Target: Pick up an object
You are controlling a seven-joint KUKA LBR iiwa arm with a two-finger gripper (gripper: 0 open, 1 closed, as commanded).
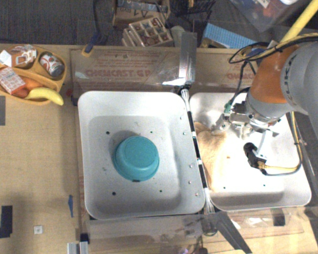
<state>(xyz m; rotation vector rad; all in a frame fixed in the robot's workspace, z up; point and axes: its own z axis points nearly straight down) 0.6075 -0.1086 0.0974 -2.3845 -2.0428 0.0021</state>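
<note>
A teal bowl (137,158) sits upside down in the left bin (95,115) — the gripper (222,125) hangs right of it; its state cannot be told.

We look down on a tan wooden bench (32,157) stretching far to the left of the claw (226,121) and on past the two white bins. Well to its upper left sits an orange tray (8,89) of toy food with a yellow banana (46,95). Above and left of the claw a long cardboard panel (127,70) lies along the bench's back edge. Beyond that, dark grey carpet (42,9) covers the floor, with a crate of clutter (146,28) and a blue block (225,36) resting on it.
</note>
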